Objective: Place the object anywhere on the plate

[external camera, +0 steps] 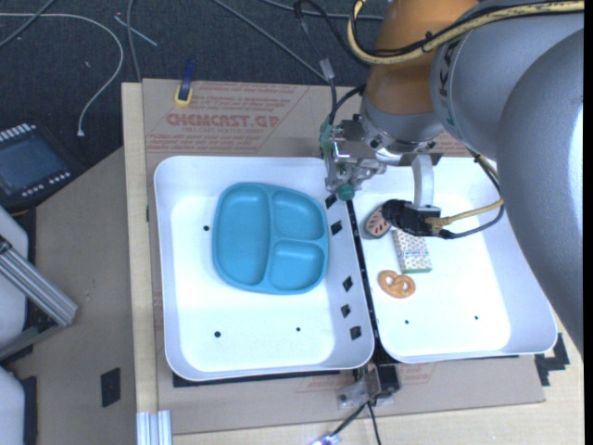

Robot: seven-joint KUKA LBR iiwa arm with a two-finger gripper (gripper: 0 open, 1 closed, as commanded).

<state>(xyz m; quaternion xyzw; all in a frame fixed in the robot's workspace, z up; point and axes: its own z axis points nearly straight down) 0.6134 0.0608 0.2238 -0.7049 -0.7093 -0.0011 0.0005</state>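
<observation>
No pick yet, I reckon. My claw [345,182] hangs over the seam btwn bins, nr the blue plate's [271,237] right edge. Can't tell if it's apart or together, or holding anything. Pretzel [397,285], patterned packet [412,250] & brown snack [376,222] lie in right bin [482,323]. Next: shift right, descend onto one.

Bare plate [269,239], arm [500,54] over right bin [482,323]
</observation>
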